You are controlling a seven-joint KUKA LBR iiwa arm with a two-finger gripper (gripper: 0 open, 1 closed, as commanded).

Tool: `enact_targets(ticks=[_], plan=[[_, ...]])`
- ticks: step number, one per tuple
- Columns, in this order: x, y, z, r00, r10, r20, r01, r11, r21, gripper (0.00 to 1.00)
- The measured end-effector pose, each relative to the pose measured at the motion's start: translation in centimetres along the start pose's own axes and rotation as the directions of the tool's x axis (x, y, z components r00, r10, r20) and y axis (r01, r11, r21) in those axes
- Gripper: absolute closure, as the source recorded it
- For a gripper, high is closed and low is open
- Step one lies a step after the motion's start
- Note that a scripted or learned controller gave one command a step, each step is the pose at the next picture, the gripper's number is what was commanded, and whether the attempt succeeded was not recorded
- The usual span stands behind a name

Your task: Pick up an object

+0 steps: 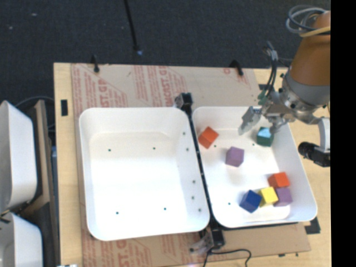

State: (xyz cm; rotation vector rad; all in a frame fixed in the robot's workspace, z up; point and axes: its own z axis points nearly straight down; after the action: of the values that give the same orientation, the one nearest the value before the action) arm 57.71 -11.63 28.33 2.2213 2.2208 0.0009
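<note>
Arm: reaching in from the right, orange band up top, wrist low over the far right part of the right bin [219, 213].
Gripper [260, 128]: fingers spread wide and angled down — nothing between them that I can see, so no hold to call.
Teal block [265, 136]: likeliest target, sitting just beside the fingertips near the bin's far right wall; whether a finger touches it, I can't tell.
Why there: my read is the arm has lined up on the lone block nearest its reach, away from the crowd.
Cluster: four blocks packed together at the near right corner — blue [251, 201], yellow [269, 195], orange-red [279, 179], purple [284, 196] — tight neighbours, awkward for open fingers.
Loners: one orange block [208, 137] near the divider, one purple block [235, 156] mid-bin, each well apart.
Count: seven blocks — two purple, two orange-ish, one each blue, yellow, teal.
Left bin [89, 149]: bare white floor.
</note>
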Motion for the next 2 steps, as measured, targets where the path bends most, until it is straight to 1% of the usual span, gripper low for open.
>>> enact_targets(ticks=[1,2], plan=[[0.7,0.1,2.6,0.996,-0.085,0.0,0.085,0.996,0.001,0.0],[0.9,0.3,13.9,1.0,0.0,-0.001,0.0,1.0,0.01,0.0]])
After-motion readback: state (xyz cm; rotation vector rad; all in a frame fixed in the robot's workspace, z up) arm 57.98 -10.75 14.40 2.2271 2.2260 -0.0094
